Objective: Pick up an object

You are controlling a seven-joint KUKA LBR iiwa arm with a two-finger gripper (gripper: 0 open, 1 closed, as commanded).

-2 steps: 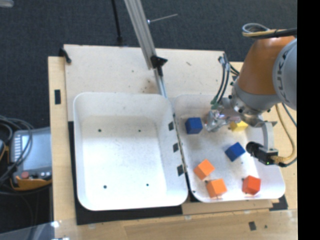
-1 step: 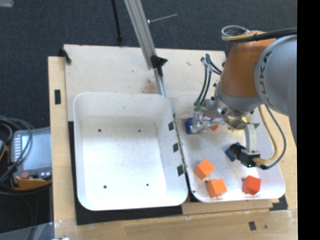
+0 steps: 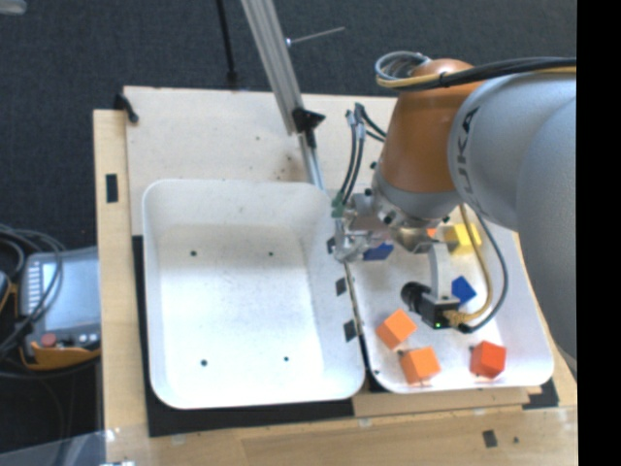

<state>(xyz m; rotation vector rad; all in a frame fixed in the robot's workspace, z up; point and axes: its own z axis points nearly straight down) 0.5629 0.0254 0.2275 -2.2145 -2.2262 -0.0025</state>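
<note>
My gripper hangs over the left edge of the right bin, close to the wall between the two bins. A small blue piece shows right beside the gripper; whether it is held I cannot tell. Loose in the right bin lie a blue block, a yellow block partly hidden under the wrist, two orange blocks and a red-orange block.
The left bin stands beside the right one, and their rims meet under the gripper. A slanted metal rail rises from the bench behind the bins. The arm's big body covers the back of the right bin.
</note>
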